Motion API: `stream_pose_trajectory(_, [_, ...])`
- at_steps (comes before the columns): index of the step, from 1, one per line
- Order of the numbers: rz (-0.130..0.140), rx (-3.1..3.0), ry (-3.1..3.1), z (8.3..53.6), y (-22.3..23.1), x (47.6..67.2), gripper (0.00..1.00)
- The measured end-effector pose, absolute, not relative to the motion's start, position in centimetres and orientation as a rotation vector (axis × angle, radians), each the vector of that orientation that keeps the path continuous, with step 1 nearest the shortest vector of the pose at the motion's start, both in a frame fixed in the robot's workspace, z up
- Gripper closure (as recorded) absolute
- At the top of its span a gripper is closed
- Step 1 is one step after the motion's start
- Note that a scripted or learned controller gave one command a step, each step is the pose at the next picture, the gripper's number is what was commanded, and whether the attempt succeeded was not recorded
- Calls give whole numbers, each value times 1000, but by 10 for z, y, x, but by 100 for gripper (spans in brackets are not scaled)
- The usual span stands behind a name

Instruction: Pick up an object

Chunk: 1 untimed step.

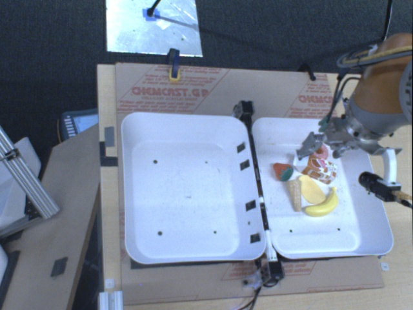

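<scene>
Objects for this pick sit bunched together in the right bin (368, 237): a banana (322, 205) nearest me, a pale yellow piece (311, 188) touching it, a tan cone-like piece (295, 194), an orange-red piece (282, 171), and a red-and-white patterned item (321, 167) at the back. The left bin (187, 186) gives me nothing to aim at. My hand (317, 147) hovers just above that patterned item, and I cannot tell from this slant how far its fingers stand apart; nothing shows between them, so I count nothing held. Since the pile is tight, I judge the cleanest try is one item at the edge, the banana or the orange-red piece, with the fingers straddling its short axis and dropping straight down. The arm (381, 89) reaches in from the right, wrist bent down over the bin's far half.
</scene>
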State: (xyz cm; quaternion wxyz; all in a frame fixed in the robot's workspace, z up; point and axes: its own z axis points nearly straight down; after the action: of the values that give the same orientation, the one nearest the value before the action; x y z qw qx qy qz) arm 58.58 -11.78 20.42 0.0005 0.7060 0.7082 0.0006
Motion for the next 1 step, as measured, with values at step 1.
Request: stream_pose_trajectory(1, [12, 2204, 2226, 256, -74, 652, 0])
